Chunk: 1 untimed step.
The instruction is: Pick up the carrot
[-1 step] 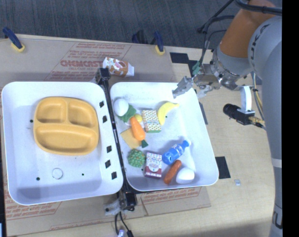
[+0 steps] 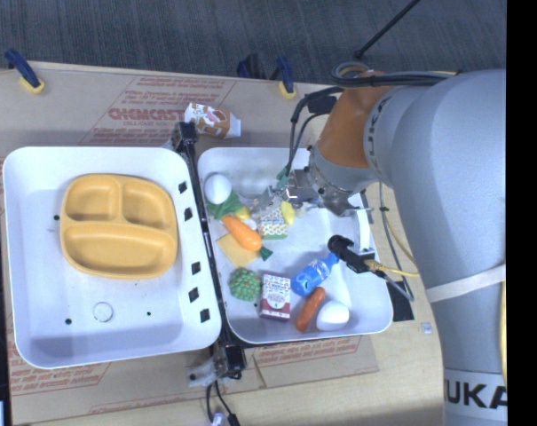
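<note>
The carrot (image 2: pixel 241 232), orange with a green leafy end toward the upper left, lies flat in the left half of the right bin (image 2: pixel 370 313). It rests on a yellow cheese wedge (image 2: pixel 236 250) and points down-right. My gripper (image 2: pixel 280 200) hangs over the upper middle of that bin, a little up and to the right of the carrot, above a patterned packet (image 2: pixel 273 227) and a small yellow piece (image 2: pixel 288 213). Nothing shows between the gripper and the carrot, and the two are apart.
Around the carrot lie a white egg (image 2: pixel 217 187), a green knobbly ball (image 2: pixel 244 283), a red box (image 2: pixel 275 295), a blue bottle (image 2: pixel 314 273), a sausage (image 2: pixel 310 309) and a second egg (image 2: pixel 333 315). The left bin (image 2: pixel 37 327) holds a yellow divided plate (image 2: pixel 119 224). A small bottle (image 2: pixel 210 120) lies behind the bins.
</note>
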### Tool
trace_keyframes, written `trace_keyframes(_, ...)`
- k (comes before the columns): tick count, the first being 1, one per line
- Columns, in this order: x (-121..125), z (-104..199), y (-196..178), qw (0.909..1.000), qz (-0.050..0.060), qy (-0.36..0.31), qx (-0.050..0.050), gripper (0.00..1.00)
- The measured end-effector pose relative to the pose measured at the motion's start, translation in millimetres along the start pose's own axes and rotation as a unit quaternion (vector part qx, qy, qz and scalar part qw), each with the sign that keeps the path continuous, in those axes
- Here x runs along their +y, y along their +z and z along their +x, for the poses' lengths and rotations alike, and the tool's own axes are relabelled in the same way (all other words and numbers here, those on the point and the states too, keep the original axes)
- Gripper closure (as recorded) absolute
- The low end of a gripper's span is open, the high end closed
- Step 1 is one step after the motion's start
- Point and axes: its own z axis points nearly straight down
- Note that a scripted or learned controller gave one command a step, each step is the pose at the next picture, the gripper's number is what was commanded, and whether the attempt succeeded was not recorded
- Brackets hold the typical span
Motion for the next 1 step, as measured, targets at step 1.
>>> trace_keyframes(1,-64.6,58.2,-0.6,0.9995,-0.002,0.03,-0.003,0.0)
